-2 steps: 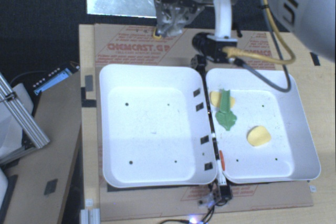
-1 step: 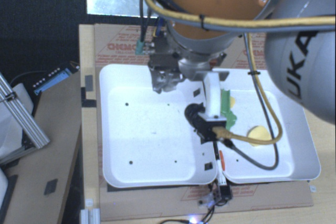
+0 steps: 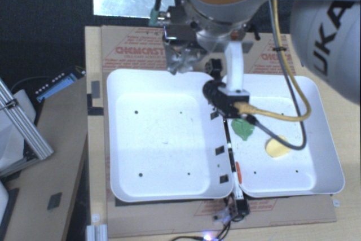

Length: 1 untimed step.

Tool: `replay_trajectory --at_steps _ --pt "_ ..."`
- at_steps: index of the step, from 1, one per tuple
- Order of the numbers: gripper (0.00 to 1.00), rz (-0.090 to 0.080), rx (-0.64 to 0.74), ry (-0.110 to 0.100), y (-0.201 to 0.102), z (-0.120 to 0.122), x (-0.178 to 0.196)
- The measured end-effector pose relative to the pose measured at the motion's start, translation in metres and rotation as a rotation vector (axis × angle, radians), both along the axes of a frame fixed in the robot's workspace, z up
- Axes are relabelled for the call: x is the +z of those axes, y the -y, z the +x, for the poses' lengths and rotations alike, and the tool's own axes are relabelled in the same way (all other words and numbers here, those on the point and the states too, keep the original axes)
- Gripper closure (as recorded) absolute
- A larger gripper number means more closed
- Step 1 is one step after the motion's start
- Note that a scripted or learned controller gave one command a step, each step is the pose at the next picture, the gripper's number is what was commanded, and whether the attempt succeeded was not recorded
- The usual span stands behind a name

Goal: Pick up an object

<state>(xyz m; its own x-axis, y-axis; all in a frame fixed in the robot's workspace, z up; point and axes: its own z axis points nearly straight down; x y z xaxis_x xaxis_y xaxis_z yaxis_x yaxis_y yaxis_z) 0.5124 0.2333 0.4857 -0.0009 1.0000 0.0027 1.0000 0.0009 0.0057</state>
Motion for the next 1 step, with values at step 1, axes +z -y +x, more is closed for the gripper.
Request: replay_trajectory --at_steps 1 --pt "1.00 -0.010 0.000 -0.020 -0.0005 -0.0115 -0.1872"
